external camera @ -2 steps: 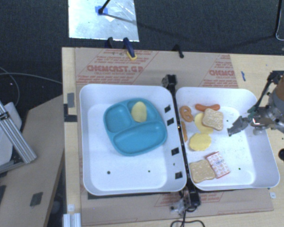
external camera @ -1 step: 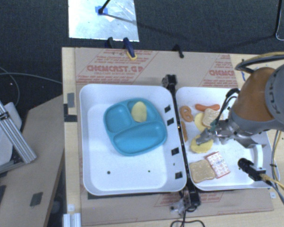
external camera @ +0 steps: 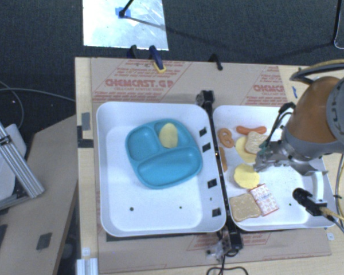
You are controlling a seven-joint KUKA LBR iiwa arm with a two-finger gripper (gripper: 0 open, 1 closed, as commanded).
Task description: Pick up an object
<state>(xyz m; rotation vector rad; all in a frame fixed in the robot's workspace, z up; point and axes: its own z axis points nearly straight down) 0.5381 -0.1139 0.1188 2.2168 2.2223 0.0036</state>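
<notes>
Seen from above: 2 shallow white bins side by side on a cardboard-covered bench. In the left bin (external camera: 117, 211), a blue divided plate (external camera: 163, 153) with a pale yellow lump (external camera: 168, 134) in its upper right compartment. In the right bin (external camera: 286, 219), a scatter of toy food: a pretzel (external camera: 225, 136) near the divider, an orange sausage (external camera: 251, 129) toward the top, a slice of light bread (external camera: 254, 142) overlapping a yellow round (external camera: 241, 148), a second yellow disc (external camera: 246, 177) lower down, a brown slice of toast (external camera: 244, 207) and a red-and-white checked wafer (external camera: 264, 199) near the front edge.

Reaching in from the right, the grey arm with its orange band, gripper (external camera: 260, 161) low over the right bin, between the light bread above and the yellow disc below, just beside both. Nothing visibly between the fingers; whether spread or closed, cannot tell at this size and angle.

Likely target: the yellow disc or the light bread, both still lying in the bin.

Risks from here, as a judgement:
- Flat, thin pieces lying flush on the floor, so fingertips may slide over the top and close on air.
- 2 pieces crowding the tool, so a descent between them may nudge one aside or pinch an edge only.
- Overlapped bread and yellow round may lift together, then drop.
</notes>
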